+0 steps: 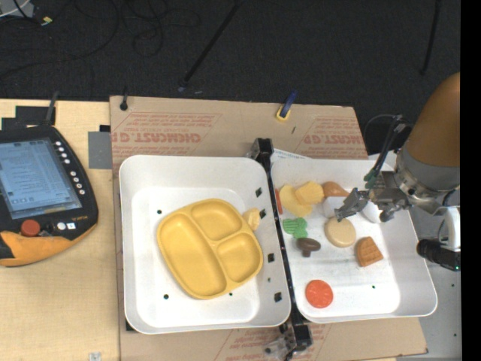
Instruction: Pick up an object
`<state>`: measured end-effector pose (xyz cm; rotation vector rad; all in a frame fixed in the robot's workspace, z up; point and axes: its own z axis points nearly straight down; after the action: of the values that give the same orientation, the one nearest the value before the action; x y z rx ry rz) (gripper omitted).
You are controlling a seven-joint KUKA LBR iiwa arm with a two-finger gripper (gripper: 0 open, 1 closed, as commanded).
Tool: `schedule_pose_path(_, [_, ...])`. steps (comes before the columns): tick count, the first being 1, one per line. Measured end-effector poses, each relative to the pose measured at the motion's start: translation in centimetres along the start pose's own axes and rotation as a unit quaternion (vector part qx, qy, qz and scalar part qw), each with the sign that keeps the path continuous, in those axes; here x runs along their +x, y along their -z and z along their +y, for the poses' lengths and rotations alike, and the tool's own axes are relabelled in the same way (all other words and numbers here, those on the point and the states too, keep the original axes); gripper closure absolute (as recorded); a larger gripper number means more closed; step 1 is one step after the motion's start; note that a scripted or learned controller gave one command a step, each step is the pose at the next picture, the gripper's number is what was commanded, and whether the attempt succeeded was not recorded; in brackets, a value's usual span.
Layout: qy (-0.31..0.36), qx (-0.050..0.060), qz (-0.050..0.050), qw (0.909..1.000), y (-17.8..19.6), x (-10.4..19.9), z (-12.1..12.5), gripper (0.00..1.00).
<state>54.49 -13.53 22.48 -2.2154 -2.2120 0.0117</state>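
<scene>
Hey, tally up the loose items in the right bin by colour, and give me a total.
Yellow: 1
Orange: 1
Green: 1
Dark brown: 1
Cream: 1
Tan brown: 1
Red: 1
Total: 7

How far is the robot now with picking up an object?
Nothing looks picked up yet: the cream disc, brown wedge and red disc all lie in the right bin. The gripper hovers just above the cream disc. Grasping and lifting remain.
</scene>
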Motion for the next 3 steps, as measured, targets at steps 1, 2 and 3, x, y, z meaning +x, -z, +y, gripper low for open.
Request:
schedule_pose_path(1, [0.001,-0.006,-0.001,1.0000,0.6,0.0,0.2,0.00])
schedule_pose_path(2, [0.001,-0.003,0.000,1.0000,-3.8,0.2,-0.1,0.00])
schedule_pose_path(3, [0.001,-0.002,0.000,1.0000,-10.1,0.2,0.4,0.00])
